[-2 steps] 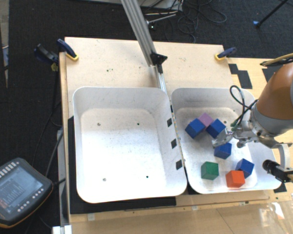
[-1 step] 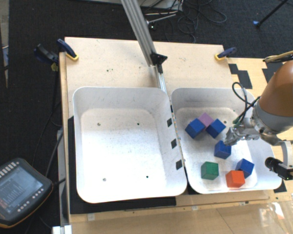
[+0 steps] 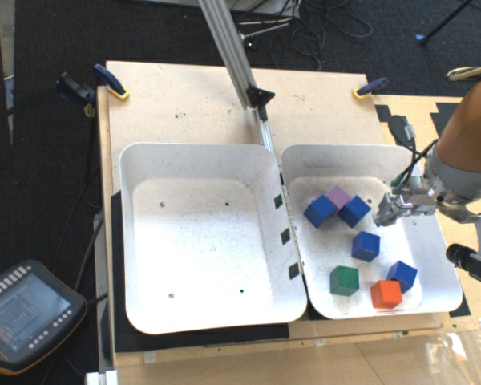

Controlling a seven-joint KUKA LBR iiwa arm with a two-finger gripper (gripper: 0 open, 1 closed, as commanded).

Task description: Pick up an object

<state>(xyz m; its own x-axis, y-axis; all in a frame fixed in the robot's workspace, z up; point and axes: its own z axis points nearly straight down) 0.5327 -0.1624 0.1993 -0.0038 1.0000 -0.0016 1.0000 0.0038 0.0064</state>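
Note:
The right bin (image 3: 321, 163) holds several small blocks. Two blue cubes (image 3: 321, 210) (image 3: 355, 210) flank a purple cube (image 3: 337, 196) near its middle. Another blue cube (image 3: 365, 245) lies lower, with a green cube (image 3: 345, 281), an orange cube (image 3: 386, 293) and a further blue cube (image 3: 402, 274) near the front wall. My gripper (image 3: 385, 213) reaches in from the right and hangs just right of the upper blue cube, above the bin floor. Nothing shows between its fingers.
The left bin (image 3: 136, 167) stands beside the right one, sharing a middle wall. A slanted metal rail (image 3: 228, 42) runs from the back down to the bins' junction. Clamps (image 3: 112, 83) (image 3: 370, 88) sit at the board's rear corners. A pendant (image 3: 24, 311) lies at the lower left.

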